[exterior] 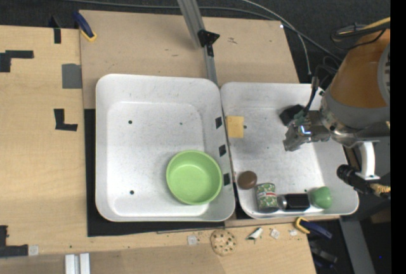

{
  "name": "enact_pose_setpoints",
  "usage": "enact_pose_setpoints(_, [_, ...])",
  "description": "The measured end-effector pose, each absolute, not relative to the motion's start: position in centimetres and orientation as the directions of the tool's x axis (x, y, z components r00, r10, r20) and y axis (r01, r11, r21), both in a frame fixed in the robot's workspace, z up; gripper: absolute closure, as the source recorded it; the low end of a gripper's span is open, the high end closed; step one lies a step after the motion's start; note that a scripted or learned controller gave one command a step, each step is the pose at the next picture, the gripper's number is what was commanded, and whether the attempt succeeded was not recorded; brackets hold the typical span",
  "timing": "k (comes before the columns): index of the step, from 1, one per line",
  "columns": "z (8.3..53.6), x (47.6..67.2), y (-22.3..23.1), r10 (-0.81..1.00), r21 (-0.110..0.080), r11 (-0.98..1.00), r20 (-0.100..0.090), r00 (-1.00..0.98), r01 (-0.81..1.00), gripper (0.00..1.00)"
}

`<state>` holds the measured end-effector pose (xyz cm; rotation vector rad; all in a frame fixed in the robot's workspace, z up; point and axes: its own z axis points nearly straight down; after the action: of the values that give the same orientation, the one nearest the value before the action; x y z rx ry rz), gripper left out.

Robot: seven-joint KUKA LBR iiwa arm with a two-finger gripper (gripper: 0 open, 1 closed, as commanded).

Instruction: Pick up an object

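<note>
1. A round speckled cookie [221, 242] lies on the bench's near edge.
2. Left bin [114, 101]: a green bowl [193, 177].
3. Right bin [254, 98]: a can [266, 196], black block [295, 202], green ball [321, 197], brown disc [247, 179], tan block [235, 126].
4. The gripper [297, 135] hangs mid-bin, apparently carrying nothing; its spread can't be told. No object is lifted; picking remains.

I can read no text, brand or number from here; the small can [266, 196] beside the green bowl [193, 177] carries a label too blurred to make out.
</note>
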<state>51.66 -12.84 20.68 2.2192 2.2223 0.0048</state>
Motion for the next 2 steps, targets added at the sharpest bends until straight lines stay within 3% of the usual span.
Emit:
enact_pose_setpoints(1, [23.5,51.7,-12.8,1.000,-0.001,0.001,0.001,-0.001,1.000,1.00])
enact_pose_setpoints(2, [22.5,52.3,-8.1,1.000,-0.006,0.005,0.002,-0.005,1.000,1.00])
